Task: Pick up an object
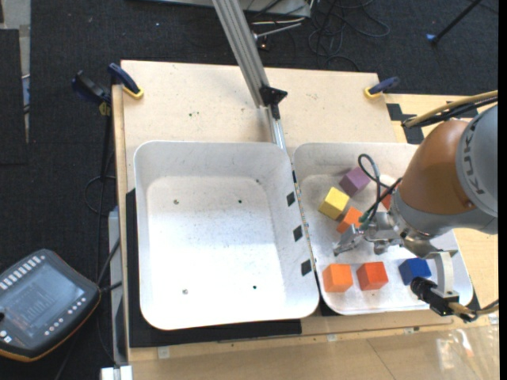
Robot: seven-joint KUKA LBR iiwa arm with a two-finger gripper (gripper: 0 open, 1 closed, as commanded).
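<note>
While the hand (354,240), grip state unclear, hovers there, the right bin (317,161) holds six blocks.

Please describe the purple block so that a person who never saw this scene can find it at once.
Look at the right bin, the one the arm reaches into. The purple block lies toward its far side, just beyond the yellow block. It is the only purple piece; its neighbours are yellow, orange and blue.
</note>
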